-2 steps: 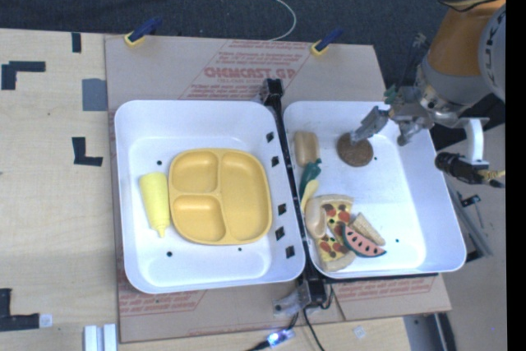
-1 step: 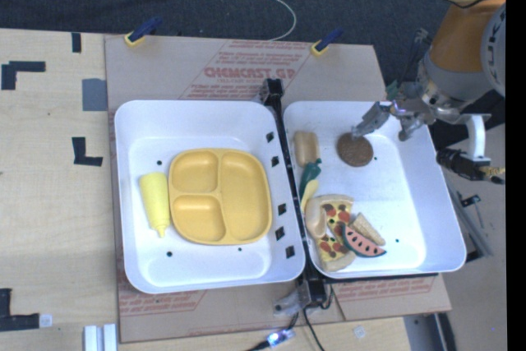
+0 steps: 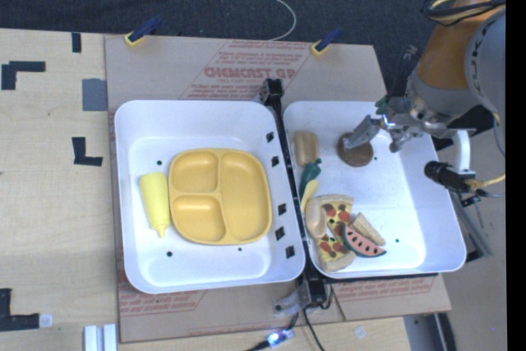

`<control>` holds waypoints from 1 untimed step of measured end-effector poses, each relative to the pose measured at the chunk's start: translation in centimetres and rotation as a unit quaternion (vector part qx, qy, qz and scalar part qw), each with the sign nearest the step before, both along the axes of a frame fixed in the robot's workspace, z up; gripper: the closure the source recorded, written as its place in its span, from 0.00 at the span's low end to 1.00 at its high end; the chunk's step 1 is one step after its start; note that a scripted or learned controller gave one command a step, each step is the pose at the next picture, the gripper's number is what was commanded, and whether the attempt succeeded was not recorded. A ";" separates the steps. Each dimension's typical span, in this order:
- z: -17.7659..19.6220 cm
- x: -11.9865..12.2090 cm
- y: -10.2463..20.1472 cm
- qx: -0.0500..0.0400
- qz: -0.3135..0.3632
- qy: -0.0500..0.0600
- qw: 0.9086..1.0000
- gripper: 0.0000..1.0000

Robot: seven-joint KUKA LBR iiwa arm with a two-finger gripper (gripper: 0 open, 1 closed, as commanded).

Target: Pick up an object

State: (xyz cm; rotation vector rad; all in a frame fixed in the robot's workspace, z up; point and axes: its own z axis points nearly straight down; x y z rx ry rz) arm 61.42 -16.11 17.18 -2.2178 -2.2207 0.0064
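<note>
From my seat at the remote console I see the two white bins side by side on a cardboard sheet. In the left bin (image 3: 131, 177) a yellow divided plate (image 3: 220, 195) sits at the centre, and a yellow bottle (image 3: 154, 202) lies just beside it at nine o'clock, nozzle end toward six. In the right bin (image 3: 427, 234) the things cluster along the nine o'clock wall: a tan bread roll (image 3: 306, 148) near the eleven o'clock corner, below it a piece with a green top and yellow body (image 3: 310, 181) that I take for a toy vegetable, and toward seven o'clock a pizza slice (image 3: 326, 233) with a watermelon slice (image 3: 362, 240) lying touching it on its three o'clock side. A small round brown thing (image 3: 357, 154) sits at about twelve o'clock in that bin, well apart from the pizza. The arm (image 3: 456, 53) comes in from three o'clock, and its gripper (image 3: 380, 133) hangs over the upper part of the right bin, one finger (image 3: 358, 134) slanting down toward the brown thing and seeming to meet its top edge, the other (image 3: 400, 137) off to its three o'clock side. The fingers look spread, with nothing between them.
</note>
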 end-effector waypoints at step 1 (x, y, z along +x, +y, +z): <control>-5.4 0.0 1.1 0.000 0.000 0.000 1.000 0.00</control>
